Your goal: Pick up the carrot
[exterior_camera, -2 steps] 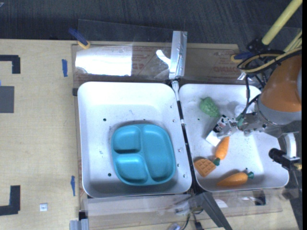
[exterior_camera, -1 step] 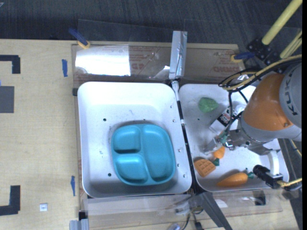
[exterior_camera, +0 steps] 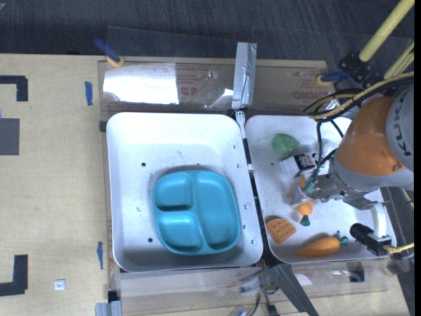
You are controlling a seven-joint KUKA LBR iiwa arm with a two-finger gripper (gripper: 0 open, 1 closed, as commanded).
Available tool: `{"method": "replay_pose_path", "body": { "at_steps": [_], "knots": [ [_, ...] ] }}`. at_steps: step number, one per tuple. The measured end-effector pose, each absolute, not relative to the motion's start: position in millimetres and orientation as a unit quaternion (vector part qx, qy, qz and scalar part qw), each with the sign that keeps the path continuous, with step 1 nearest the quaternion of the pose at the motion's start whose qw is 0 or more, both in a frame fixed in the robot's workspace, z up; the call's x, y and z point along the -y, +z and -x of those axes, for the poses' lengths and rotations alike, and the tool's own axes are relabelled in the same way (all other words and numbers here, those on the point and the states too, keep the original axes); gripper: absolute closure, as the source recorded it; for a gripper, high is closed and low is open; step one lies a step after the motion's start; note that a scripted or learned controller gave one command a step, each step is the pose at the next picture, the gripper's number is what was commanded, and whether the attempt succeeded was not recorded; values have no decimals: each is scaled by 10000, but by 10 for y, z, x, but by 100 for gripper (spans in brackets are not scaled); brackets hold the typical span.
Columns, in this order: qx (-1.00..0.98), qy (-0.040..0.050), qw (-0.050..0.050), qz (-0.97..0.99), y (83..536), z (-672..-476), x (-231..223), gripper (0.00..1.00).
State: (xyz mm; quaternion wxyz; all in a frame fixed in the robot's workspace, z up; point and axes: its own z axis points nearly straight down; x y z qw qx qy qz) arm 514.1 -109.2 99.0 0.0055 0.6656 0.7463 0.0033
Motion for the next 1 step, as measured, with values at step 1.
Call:
{"method": "replay_pose_path", "body": {
  "at_steps": [1],
  "knots": [
    [-5693, 5, 5, -8221, 1850, -5621, 653, 100]
  ]
}}
